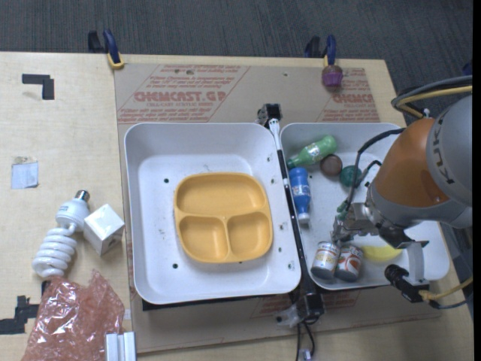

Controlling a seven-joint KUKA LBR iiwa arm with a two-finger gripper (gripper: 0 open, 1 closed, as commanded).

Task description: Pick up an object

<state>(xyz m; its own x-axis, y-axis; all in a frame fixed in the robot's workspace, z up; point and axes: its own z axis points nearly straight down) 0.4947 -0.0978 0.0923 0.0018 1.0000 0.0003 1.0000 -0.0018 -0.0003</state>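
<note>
The right bin (319, 138) holds a green bottle (312, 153), a blue bottle (300, 192), a brown ball (331, 165), a teal round piece (350, 175), two small cans (337, 261) and a yellow object (381, 251). My gripper (347, 228) hangs low over the front of this bin, just above the two cans and left of the yellow object. The arm's orange band (406, 175) covers the bin's right part.
The left bin (146, 201) holds a yellow divided plate (223, 216). Outside the bins, at the left, lie a spiral light bulb (60, 241), a white cube (104, 228) and crumpled pink plastic (71, 318). A purple object (332, 75) sits by the far clamp.
</note>
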